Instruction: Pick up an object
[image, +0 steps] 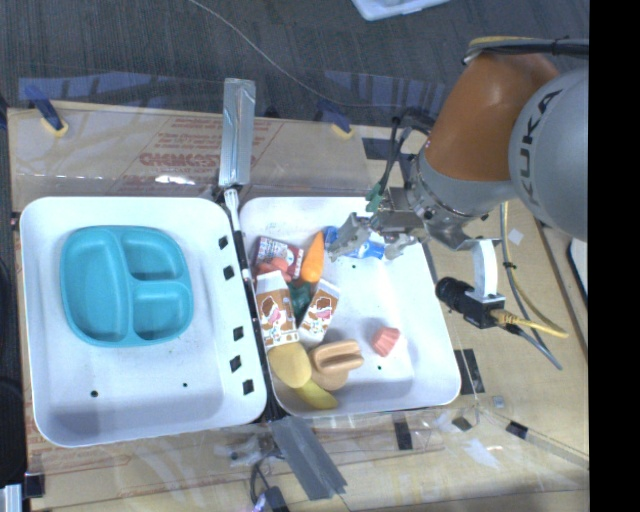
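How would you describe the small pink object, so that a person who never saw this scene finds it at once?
Look in the right bin, the one holding the toy food. The pink object lies alone on bare white floor near the right wall, right of the hot dog. It is the one pink piece, apart from the pile.

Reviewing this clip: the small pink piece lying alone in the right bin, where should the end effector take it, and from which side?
Probably straight from above, closing across the middle of the pink piece. It lies apart from the toy pile, with bare floor of the right bin around it, so the fingers should have room on either side. Its exact shape is too small to tell.
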